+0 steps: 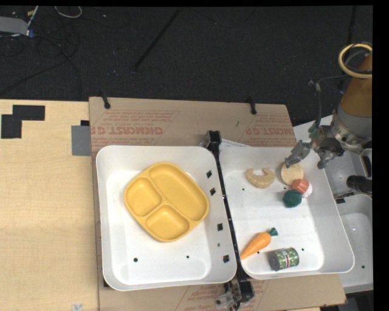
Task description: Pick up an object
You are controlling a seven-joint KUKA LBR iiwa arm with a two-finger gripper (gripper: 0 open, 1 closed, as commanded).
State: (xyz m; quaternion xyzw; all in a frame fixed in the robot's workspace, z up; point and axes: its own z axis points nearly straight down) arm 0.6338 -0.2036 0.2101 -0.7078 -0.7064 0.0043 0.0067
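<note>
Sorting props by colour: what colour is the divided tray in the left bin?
Yellow tray, camera view.

Left bin [112, 182]: white, shallow, holding a yellow divided plate [166, 201] with three compartments, set at a slant.
Right bin [328, 243]: white, pressed against the left bin along a black divider strip [223, 203].
Cardboard sheet [182, 124]: brown, under both bins, printed lettering upside down.
Bench top [42, 206]: pale wood, with black and grey squares at its far-left end.
Background: dark floor with loose cables [67, 12].

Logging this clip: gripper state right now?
Gripper: open, holding nothing, above the right bin's far edge near the tan round piece.
</note>
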